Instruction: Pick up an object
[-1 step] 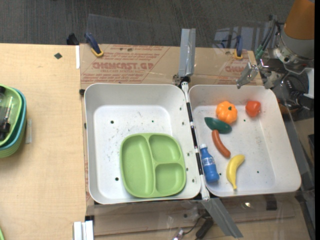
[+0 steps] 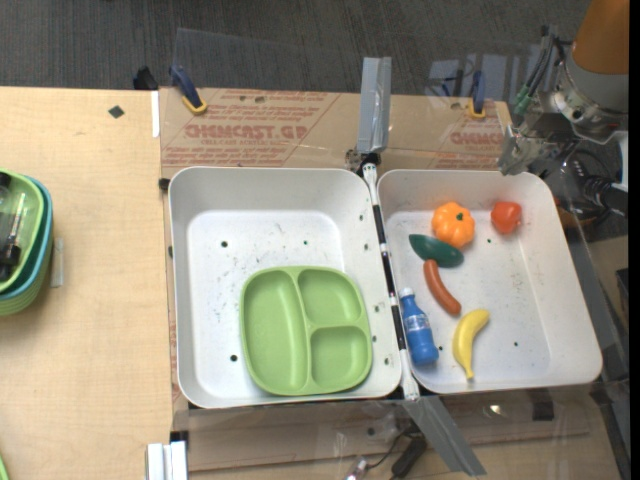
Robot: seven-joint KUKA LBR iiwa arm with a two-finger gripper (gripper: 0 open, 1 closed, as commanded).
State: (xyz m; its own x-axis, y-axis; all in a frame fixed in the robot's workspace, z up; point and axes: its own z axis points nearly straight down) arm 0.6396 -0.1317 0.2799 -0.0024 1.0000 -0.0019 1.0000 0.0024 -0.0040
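The right bin (image 2: 560, 298) holds several toy items. An orange pumpkin (image 2: 452, 223) rests against a dark green vegetable (image 2: 437, 250), and a red pepper (image 2: 506, 216) sits near the back right. A brown sausage (image 2: 441, 288), a yellow banana (image 2: 468, 340) and a blue bottle (image 2: 418, 330) lie toward the front. My gripper (image 2: 520, 153) hangs just beyond the right bin's back right corner, above the bench, with nothing seen in it.
A green divided plate (image 2: 306, 328) lies in the left bin (image 2: 200, 268). A metal post (image 2: 375, 108) rises behind the seam between the bins. Stacked green bowls (image 2: 20, 243) sit at the far left on the wooden bench.
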